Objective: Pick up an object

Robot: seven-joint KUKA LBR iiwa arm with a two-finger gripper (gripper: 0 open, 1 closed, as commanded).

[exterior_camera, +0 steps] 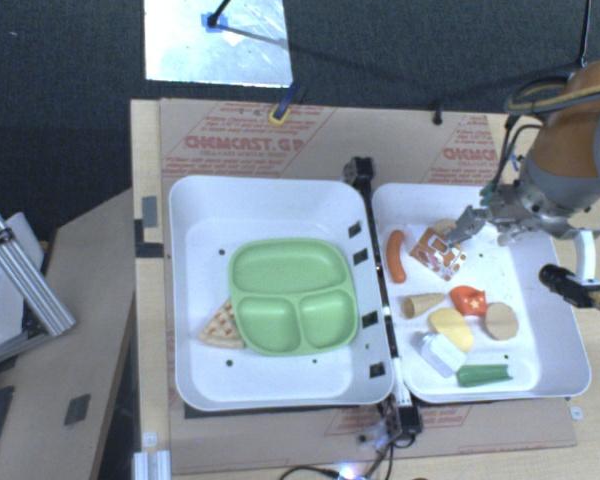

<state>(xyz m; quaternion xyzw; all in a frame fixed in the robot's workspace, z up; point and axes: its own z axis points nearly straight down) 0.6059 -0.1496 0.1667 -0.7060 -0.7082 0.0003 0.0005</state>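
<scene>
In the right bin lie several toy foods. A brown-and-white patterned block sits near the bin's middle, with a red sausage to its left. Nearer the front are a tan cone, a red pepper, a yellow piece, a round tan disc, a white piece and a green piece. My gripper hovers just right of the patterned block, open, with one finger reaching over the block's right edge. Nothing is between the fingers.
The left bin holds a green divided plate with a pizza slice at its left edge. A black divider with clips runs between the bins. The arm's black attachment hangs over the right bin's right side.
</scene>
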